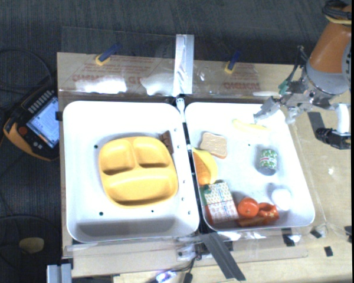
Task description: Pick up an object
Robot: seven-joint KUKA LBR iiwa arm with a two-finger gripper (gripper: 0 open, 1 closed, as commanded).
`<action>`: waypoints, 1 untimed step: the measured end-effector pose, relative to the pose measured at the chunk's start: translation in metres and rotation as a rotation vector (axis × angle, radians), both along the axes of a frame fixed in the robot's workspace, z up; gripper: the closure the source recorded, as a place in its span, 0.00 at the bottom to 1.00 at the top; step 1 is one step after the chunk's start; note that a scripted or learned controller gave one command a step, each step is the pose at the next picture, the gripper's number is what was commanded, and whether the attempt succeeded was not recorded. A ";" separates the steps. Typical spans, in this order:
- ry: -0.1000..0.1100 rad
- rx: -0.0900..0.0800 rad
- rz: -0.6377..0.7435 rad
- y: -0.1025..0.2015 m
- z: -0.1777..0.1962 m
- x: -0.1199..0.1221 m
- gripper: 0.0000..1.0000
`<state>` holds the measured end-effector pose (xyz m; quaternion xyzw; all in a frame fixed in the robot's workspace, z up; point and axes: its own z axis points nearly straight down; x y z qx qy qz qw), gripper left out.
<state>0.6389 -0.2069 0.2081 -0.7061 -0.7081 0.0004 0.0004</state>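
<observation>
Gripper (pixel 271 109) hangs over the right bin's (pixel 304 184) far right corner; I cannot tell its state from here. Nearest it I see a pale yellow flat piece (pixel 248 124) on the bin floor, thin and elongated, near the back wall. My arm (pixel 332 52) reaches in from the right, orange band up high, wrist angled down toward the left. Further off lie a small green can (pixel 268 160), a slice of bread (pixel 214 144) and a tomato (pixel 248 207)
</observation>
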 end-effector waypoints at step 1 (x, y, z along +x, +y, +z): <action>0.002 0.010 0.002 -0.007 -0.110 -0.026 0.00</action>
